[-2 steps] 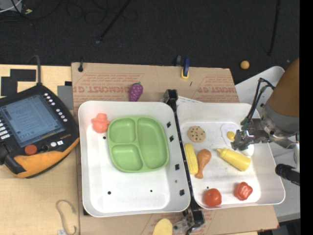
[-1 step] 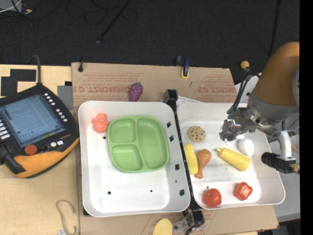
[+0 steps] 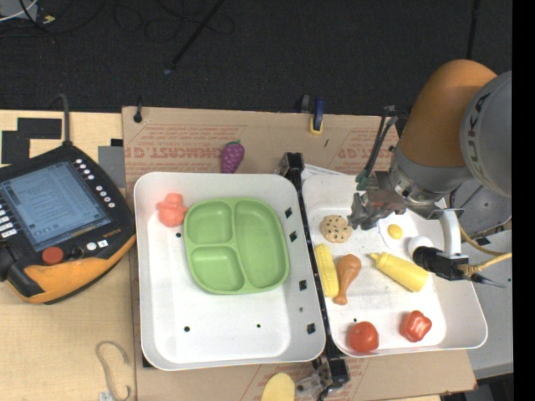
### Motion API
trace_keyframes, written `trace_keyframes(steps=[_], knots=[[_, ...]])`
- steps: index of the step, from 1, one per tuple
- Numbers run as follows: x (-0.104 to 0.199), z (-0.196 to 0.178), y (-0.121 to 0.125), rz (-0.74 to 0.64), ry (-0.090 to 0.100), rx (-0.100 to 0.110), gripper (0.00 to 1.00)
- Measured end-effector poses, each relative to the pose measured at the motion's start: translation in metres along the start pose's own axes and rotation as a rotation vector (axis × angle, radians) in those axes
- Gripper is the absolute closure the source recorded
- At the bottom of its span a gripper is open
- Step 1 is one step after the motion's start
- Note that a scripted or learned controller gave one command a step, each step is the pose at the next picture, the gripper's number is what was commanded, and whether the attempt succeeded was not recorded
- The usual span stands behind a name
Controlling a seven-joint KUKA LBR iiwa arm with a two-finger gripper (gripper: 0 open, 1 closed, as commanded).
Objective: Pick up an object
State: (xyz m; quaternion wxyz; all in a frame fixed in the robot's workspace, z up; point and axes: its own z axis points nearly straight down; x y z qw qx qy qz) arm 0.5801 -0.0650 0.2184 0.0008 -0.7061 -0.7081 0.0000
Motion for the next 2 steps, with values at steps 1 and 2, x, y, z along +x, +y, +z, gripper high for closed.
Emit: trace_keyframes(steps=[1,2], knots=[[0.016,-0.007,0.026,0.001,0.0,-0.001,1.0],[0.02,-0.009,0.013,0.003,-0.001,0.003,1.0]])
